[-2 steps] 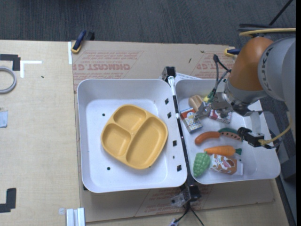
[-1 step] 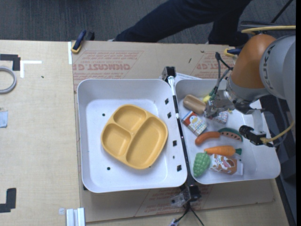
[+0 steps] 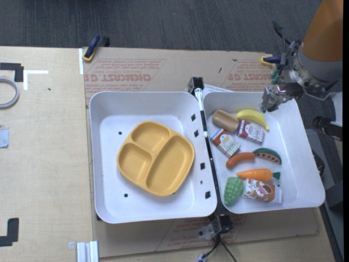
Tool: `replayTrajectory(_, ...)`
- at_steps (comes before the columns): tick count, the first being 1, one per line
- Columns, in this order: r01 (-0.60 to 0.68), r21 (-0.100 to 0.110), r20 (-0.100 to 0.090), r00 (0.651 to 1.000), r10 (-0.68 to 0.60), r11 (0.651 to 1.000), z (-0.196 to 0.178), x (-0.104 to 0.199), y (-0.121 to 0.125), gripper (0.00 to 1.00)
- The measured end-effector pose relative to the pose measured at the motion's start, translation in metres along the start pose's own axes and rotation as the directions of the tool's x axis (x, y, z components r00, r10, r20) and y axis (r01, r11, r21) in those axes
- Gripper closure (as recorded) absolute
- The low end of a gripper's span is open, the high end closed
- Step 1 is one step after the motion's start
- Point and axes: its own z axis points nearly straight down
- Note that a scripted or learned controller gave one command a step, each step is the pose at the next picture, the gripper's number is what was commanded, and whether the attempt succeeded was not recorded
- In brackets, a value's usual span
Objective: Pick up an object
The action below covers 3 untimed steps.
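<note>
On a cardboard-topped bench, the right bin (image 3: 305, 162) holds a banana (image 3: 252, 117) lying left-to-right. The gripper (image 3: 271, 100) hovers beside it; finger state unclear.

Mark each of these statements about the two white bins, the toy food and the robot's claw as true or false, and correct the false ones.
1. The yellow plate lies in the left bin. True.
2. The banana lies on the yellow plate. False: it lies in the right bin, near the far edge.
3. The carrot lies beside the green toy. True.
4. The claw holds the sausage. False: the claw is over the right bin's far edge, apart from the sausage, which lies on the bin floor.
5. The plate has three compartments. True.
</note>
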Motion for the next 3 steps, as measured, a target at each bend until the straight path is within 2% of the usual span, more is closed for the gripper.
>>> replayTrajectory(1,0.059,-0.001,0.0,0.998,-0.059,0.998,-0.109,0.025,-0.062,1.0)
replayTrajectory(3,0.062,-0.004,0.005,0.998,-0.062,0.998,-0.128,0.025,-0.06,1.0)
